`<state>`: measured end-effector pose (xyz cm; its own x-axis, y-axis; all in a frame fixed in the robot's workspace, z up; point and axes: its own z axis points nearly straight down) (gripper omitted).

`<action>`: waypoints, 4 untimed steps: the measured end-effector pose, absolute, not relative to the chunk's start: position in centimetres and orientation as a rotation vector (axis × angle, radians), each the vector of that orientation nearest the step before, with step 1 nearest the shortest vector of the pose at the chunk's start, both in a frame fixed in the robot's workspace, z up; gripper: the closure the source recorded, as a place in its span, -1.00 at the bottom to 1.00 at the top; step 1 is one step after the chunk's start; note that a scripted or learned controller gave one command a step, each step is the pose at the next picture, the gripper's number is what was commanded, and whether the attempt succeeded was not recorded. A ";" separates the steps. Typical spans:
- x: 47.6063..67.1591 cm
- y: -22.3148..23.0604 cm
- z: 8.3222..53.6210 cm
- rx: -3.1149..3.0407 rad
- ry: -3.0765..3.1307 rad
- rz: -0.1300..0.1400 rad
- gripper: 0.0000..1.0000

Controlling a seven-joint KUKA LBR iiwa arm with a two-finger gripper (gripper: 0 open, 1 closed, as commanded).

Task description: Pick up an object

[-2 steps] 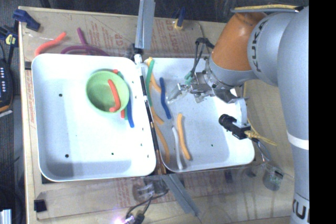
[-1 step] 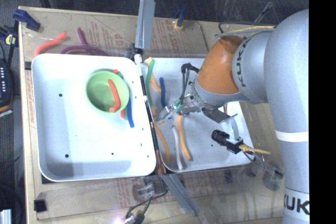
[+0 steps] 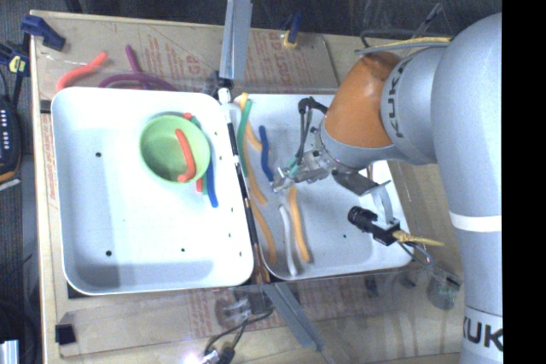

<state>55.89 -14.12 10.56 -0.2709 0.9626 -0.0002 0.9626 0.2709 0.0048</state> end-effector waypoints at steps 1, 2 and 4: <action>60.8 -13.3 18.0 2.239 2.204 -0.002 1.00; 60.8 -13.3 18.0 2.240 2.204 -0.001 -1.00; 56.6 -16.0 10.2 2.141 2.308 -0.003 1.00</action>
